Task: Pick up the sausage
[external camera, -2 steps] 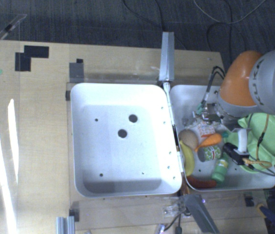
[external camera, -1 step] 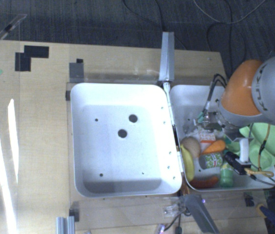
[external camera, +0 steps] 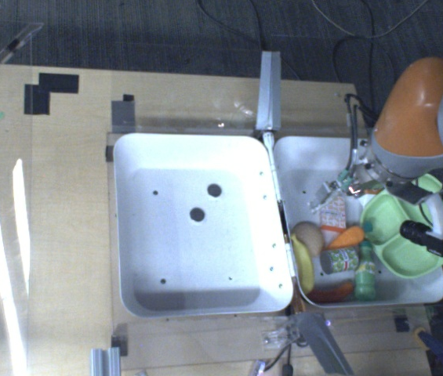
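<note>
**Right bin, sausage at the front wall**

My gripper (external camera: 345, 185) hangs over the back of the right bin (external camera: 303, 159); whether my fingers are spread or closed I cannot tell. Contents of that bin: sausage (external camera: 332, 293), dark red, lying along the front wall, just below a small can (external camera: 339, 260); banana (external camera: 305, 266) against the left wall; carrot (external camera: 346, 237) above the can; green bottle (external camera: 365, 276); green bowl (external camera: 401, 237) at the right. Left bin (external camera: 197, 222) sits alongside on the bench (external camera: 49, 210).
</note>
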